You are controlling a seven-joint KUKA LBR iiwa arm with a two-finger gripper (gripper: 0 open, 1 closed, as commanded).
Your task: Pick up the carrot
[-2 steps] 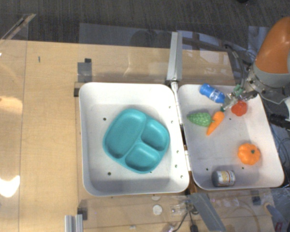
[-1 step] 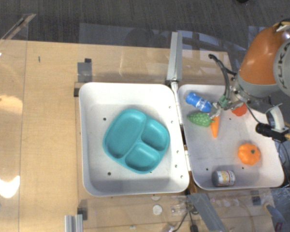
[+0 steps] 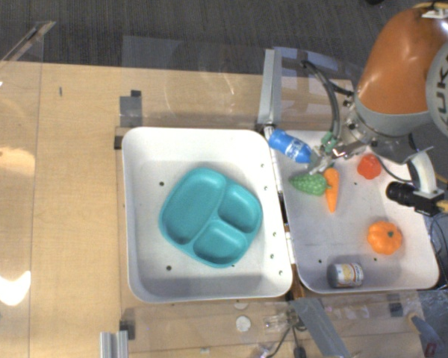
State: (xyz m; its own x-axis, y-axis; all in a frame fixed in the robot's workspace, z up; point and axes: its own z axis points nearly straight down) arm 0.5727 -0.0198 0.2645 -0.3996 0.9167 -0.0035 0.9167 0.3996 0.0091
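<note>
Two white bins sat side by side on the bench. Nearest the camera, in the right bin point(image 3: 425, 274), a small metal can point(image 3: 346, 274) lay on its side by the front edge. Behind it sat an orange pumpkin-shaped toy point(image 3: 385, 238). The left bin point(image 3: 134, 222) held a teal divided plate point(image 3: 211, 216) near its centre. Further back in the right bin, the carrot point(image 3: 331, 189) lay with its orange body pointing toward the camera and its green top point(image 3: 309, 184) to the left. A red round item point(image 3: 369, 167) sat to its right, well apart. The gripper point(image 3: 330, 155) hung just above the carrot's upper end; whether its fingers were apart or together could not be told. A blue bottle point(image 3: 290, 145) lay at the bin's far left corner.
</note>
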